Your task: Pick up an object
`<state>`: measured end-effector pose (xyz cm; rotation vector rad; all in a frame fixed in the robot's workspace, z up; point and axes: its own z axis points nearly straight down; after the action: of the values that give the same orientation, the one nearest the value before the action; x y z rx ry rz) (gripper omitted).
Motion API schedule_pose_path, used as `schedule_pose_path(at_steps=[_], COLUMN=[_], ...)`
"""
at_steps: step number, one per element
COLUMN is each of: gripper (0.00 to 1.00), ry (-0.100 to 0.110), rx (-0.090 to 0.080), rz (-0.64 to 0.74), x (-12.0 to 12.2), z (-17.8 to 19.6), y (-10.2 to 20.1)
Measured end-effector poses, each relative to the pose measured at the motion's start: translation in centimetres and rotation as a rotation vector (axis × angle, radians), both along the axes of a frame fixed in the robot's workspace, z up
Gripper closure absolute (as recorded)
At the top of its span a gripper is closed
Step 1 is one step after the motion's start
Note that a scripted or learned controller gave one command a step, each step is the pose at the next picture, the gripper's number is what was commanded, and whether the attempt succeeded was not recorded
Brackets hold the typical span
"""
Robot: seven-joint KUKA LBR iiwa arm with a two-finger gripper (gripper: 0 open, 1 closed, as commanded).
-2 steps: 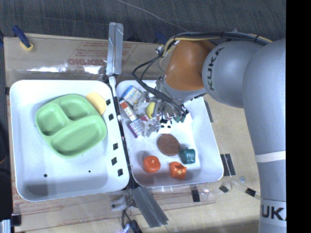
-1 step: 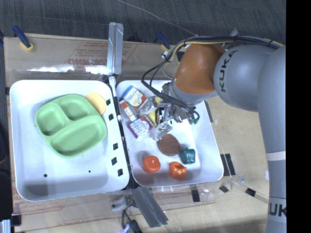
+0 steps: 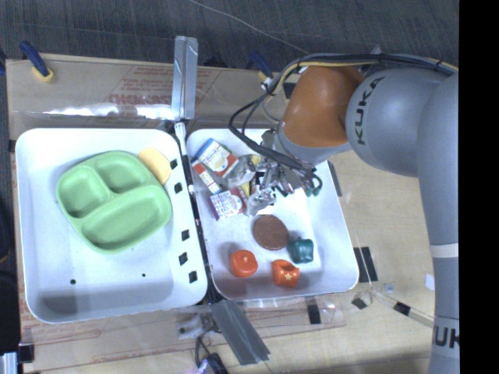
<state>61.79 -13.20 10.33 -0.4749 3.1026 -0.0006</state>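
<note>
Gripper is seen low over the right bin, among packets in its upper half; jaw state cannot be told (clutter hides them). Below lie a brown disc, teal piece, and two orange-red toys. Green divided plate rests in the left bin, yellow piece touching its rim.

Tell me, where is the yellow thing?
The yellow sponge-like block is in the left bin, near its back right corner, touching the upper right edge of the green divided plate.
</note>
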Motion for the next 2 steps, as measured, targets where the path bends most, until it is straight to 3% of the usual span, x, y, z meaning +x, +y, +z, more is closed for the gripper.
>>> schedule_pose_path(at_steps=[1, 2], gripper=[0.00, 0.00], ry=[0.000, 0.001], rx=[0.000, 0.000], rz=[0.000, 0.094], x=[0.0, 0.9], z=[0.0, -1.0], y=[0.0, 3.5])
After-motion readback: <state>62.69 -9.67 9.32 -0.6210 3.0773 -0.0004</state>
